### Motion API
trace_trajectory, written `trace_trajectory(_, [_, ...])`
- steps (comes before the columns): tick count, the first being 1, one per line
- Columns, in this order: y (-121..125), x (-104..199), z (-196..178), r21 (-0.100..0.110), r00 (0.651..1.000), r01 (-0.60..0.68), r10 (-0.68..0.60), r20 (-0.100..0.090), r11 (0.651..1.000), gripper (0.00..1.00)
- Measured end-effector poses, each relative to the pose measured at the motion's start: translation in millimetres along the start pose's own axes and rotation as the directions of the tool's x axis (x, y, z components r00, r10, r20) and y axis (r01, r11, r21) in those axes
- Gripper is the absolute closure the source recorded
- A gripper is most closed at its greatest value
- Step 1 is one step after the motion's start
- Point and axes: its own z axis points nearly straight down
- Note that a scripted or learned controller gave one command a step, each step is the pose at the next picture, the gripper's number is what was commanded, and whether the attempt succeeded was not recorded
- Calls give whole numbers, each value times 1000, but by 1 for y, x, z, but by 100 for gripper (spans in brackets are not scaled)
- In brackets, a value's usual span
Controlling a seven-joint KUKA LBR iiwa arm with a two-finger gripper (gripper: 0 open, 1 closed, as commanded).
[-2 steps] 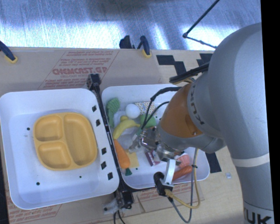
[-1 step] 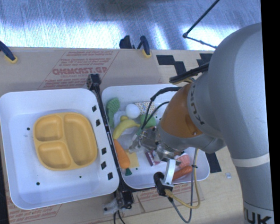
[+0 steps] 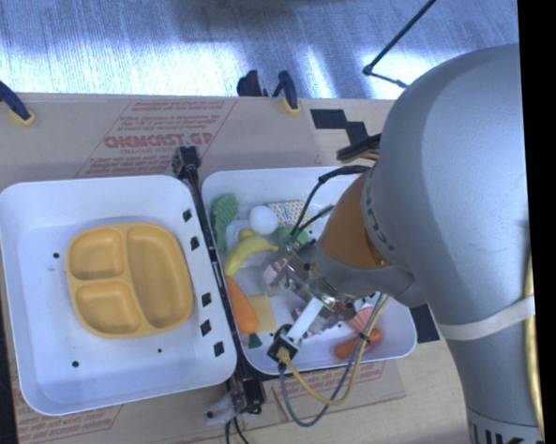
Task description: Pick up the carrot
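Observation:
The carrot (image 3: 243,307) lies lengthwise along the left wall of the right bin (image 3: 398,345), orange with a green stub at its near end. My gripper (image 3: 285,272) hangs low over the middle of that bin, just right of the carrot, and the bulky grey arm with its orange band covers most of the bin's right half. Nothing shows between the gripper and the carrot. The carrot rests on the bin floor, apart from the gripper.
A yellow banana (image 3: 247,251), a white egg (image 3: 262,217) and a green item (image 3: 225,213) crowd the right bin's far left. An orange-red item (image 3: 357,341) lies near its front edge. The left bin (image 3: 30,307) holds a yellow divided plate (image 3: 129,276).

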Motion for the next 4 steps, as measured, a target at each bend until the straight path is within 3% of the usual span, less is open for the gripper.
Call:
trace_trajectory(1, [0, -4, -10, 7, 1000, 2, -2, 9, 1000, 100])
trace_trajectory(2, [-53, 34, -93, 32, 965, 264, -264, 8, 964, 100])
trace_trajectory(3, [-37, 101, -127, 33, 880, 475, -475, 2, 879, 100])
trace_trajectory(4, [-37, 101, -127, 34, 879, 476, -476, 2, 879, 0])
